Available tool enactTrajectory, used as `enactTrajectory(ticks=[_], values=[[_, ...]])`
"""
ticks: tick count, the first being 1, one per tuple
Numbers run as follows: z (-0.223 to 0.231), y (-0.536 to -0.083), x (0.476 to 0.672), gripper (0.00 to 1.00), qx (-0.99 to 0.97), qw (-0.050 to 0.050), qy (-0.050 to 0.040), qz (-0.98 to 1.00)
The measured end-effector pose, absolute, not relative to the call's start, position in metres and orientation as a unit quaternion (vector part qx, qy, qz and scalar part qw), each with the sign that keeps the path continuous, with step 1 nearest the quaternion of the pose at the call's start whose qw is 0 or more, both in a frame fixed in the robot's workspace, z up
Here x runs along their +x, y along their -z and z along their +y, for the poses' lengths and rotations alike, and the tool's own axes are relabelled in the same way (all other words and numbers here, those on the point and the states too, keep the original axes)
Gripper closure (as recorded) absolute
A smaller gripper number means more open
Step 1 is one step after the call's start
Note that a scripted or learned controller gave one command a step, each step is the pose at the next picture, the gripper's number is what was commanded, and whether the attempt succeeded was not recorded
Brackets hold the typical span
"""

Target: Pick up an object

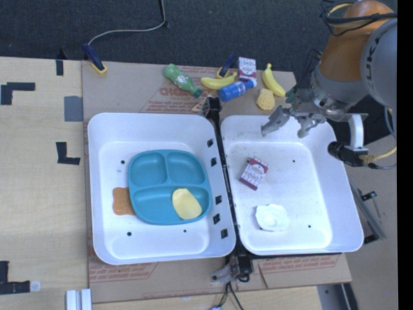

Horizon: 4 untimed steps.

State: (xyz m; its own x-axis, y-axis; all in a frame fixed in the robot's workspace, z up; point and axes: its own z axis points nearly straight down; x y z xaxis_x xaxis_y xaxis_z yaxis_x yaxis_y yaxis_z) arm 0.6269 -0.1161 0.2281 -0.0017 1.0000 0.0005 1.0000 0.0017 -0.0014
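My gripper hangs over the far edge of the right bin, open, with its two fingers spread and nothing between them. Below it in that bin lie a small red-and-white packet and a white lump nearer the front. In the left bin sits a blue divided plate with a yellow piece on its front right part. A flat orange-brown piece lies against the plate's left edge.
Behind the bins on the cardboard lie a green bottle, two bananas, a blue bottle, a small red-white carton and a yellow piece. A black divider separates the bins.
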Motion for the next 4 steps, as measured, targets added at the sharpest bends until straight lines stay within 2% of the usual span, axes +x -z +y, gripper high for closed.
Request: enactTrajectory(ticks=[1, 2, 3, 4], values=[[-0.099, -0.175, 0.626, 0.00, -0.707, 0.001, -0.0010, -0.707], [-0.101, -0.092, 0.605, 0.00, -0.707, 0.002, -0.0012, -0.707], [-0.097, -0.087, 0.589, 0.00, -0.707, -0.003, 0.0014, -0.707], [-0.097, -0.096, 0.589, 1.00, -0.707, -0.003, 0.0011, -0.707]])
